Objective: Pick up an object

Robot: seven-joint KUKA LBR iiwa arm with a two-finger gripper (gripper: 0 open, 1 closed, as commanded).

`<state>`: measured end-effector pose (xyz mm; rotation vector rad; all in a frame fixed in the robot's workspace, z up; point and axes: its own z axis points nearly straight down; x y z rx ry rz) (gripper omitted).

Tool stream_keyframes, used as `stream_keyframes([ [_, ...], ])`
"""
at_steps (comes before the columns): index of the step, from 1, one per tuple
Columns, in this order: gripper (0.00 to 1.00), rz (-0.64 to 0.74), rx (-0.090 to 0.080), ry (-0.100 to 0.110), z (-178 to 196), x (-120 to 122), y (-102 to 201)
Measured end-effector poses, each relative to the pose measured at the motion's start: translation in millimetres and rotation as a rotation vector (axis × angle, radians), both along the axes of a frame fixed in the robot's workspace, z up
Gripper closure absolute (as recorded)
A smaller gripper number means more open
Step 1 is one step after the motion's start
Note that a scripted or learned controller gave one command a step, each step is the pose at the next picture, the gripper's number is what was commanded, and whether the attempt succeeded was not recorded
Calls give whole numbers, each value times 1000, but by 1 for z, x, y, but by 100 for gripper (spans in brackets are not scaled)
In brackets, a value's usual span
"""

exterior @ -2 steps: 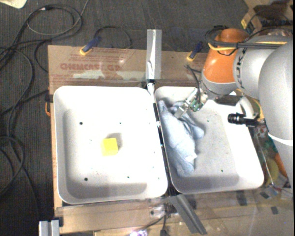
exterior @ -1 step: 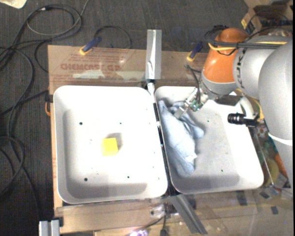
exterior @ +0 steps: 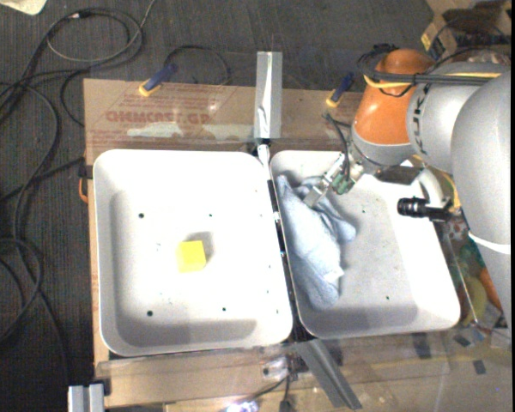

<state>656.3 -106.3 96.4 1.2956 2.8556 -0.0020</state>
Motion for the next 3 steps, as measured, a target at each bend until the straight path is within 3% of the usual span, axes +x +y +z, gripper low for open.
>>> stream_keyframes([
  [3, 0, 0, 0, 0, 0, 0, 0],
])
